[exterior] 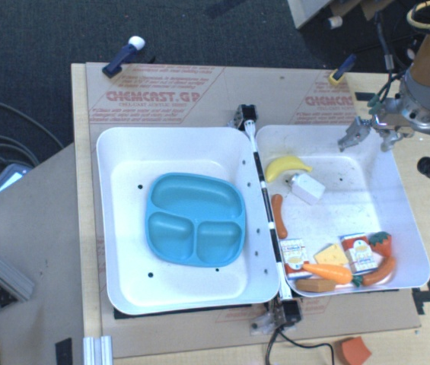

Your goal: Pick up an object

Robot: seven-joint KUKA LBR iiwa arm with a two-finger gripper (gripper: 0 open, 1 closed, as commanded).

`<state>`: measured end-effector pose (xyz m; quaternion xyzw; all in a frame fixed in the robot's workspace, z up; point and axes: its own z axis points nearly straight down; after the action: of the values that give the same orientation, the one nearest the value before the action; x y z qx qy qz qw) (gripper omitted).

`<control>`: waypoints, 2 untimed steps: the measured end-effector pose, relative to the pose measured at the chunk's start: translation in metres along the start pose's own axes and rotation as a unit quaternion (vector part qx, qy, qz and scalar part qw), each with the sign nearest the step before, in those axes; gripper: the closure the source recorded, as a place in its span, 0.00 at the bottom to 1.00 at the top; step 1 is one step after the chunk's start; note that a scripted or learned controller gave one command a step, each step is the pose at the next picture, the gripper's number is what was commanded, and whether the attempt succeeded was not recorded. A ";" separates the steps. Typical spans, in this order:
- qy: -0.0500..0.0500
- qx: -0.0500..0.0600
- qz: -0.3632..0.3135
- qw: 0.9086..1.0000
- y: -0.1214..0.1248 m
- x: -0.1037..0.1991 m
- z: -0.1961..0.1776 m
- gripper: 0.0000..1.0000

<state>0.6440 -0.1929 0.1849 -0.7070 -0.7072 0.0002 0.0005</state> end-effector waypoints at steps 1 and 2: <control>0.001 0.001 0.000 1.000 -0.017 0.084 0.091 0.00; 0.000 0.001 0.000 1.000 -0.049 0.101 0.101 0.00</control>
<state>0.5949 -0.0917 0.0843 -0.7071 -0.7071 0.0006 0.0013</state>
